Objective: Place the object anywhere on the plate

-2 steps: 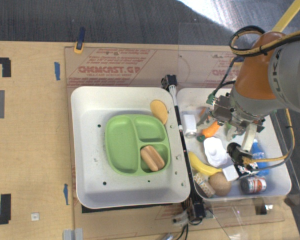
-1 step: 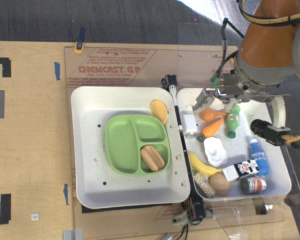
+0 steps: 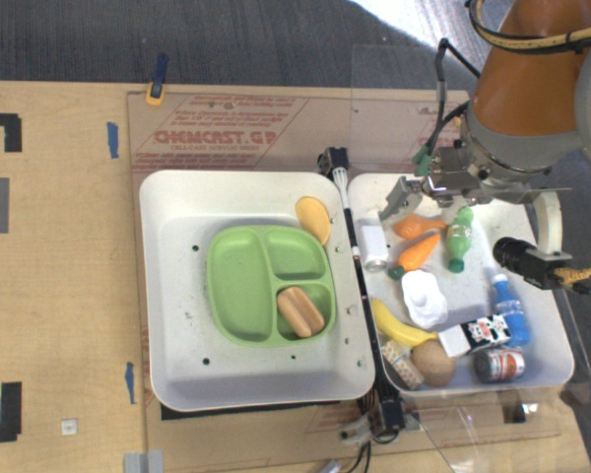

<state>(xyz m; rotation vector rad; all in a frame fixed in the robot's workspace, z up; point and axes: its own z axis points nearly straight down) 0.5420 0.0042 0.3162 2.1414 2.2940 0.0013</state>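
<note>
Here the carrot (image 3: 419, 251) lies just below the tool (image 3: 426, 187) — apart.

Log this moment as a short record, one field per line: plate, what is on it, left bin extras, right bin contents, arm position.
plate: green divided plate lying flat in the left bin
on plate: tan bread roll in the lower right compartment
left bin extras: yellow oval object off the plate, near the bin's upper right corner
right bin contents: carrot, green bottle, banana, blue bottle, can, potato, white object
arm position: gripper over the upper part of the right bin, above the carrot
</note>
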